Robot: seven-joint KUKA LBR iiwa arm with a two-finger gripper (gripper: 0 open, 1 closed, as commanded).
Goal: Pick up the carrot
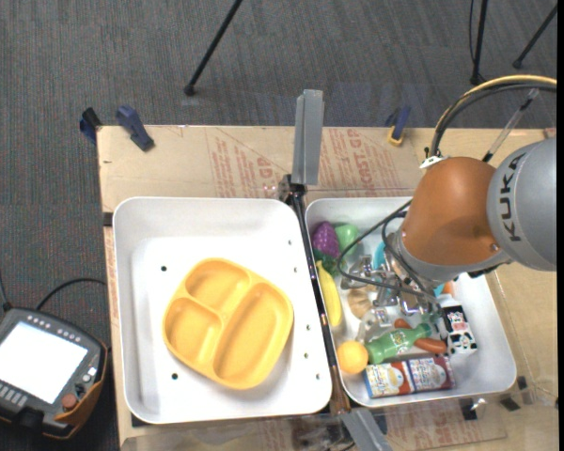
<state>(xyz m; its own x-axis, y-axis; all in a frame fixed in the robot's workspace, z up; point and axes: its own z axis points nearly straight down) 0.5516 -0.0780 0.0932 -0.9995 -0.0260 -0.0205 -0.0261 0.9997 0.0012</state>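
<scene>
Lying in the right white bin (493,369) at five o'clock, the slim orange carrot (430,345) touches a green plastic bottle (395,346). Gripper (395,301) jaws' state: cannot tell. Risk: crowding may cause grasping the bottle.

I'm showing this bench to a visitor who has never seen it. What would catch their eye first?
Probably the yellow divided plate, lying alone in the left bin. Next, the arm's big orange band looming over the right bin, with the hand down among a crowd of toy foods. There a green bottle lies beside the carrot, near a lemon.
</scene>
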